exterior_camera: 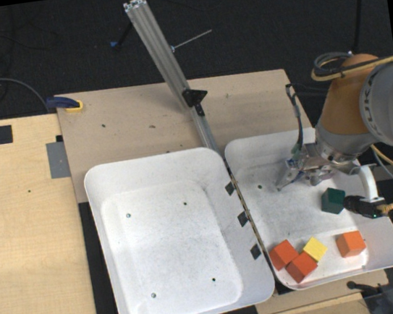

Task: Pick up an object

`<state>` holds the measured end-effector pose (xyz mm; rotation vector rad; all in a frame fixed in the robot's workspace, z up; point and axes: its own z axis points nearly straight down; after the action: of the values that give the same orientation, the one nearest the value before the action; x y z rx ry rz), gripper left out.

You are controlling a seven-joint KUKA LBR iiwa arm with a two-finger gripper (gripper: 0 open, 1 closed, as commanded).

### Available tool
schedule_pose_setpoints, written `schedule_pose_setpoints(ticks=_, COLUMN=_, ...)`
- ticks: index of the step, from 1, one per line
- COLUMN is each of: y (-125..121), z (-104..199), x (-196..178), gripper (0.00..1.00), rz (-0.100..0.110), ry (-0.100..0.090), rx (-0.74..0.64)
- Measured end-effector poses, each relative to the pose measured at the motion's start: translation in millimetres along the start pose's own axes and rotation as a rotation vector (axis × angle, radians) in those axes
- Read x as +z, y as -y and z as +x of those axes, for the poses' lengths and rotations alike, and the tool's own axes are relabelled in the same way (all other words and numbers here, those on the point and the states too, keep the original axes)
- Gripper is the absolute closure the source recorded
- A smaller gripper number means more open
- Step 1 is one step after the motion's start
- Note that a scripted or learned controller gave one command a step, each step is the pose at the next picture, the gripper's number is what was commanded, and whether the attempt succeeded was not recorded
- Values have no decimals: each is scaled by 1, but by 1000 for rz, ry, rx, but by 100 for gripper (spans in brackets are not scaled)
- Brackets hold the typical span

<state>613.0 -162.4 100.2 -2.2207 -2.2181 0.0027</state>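
The green block [333,201] looks light, stiff and a little smooth — take it on two flat opposite sides. The hand [307,170] hovers just beside it; its state I cannot tell.

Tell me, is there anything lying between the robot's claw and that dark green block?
Nothing lies there. In the camera view, only bare white floor of the right bin separates the gripper from the green block, which sits just below and to its right.

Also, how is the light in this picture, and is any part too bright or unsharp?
Camera view: even light from above, soft shadows; the white plastic left bin is nearly overexposed, grain hardly visible; the small coloured blocks, like the yellow cube, stay sharp; the metal two-finger gripper looks slightly blurred; the floor behind is dark.
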Motion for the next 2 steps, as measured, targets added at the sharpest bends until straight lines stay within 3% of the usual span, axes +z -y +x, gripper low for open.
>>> schedule_pose_setpoints(ticks=1, y=0, z=-1, x=-10, gripper=100, rz=0, ry=-1, rx=1)
schedule_pose_setpoints(ticks=2, y=0, z=-1, x=-9, gripper=0, rz=1, ry=-1, rx=1)
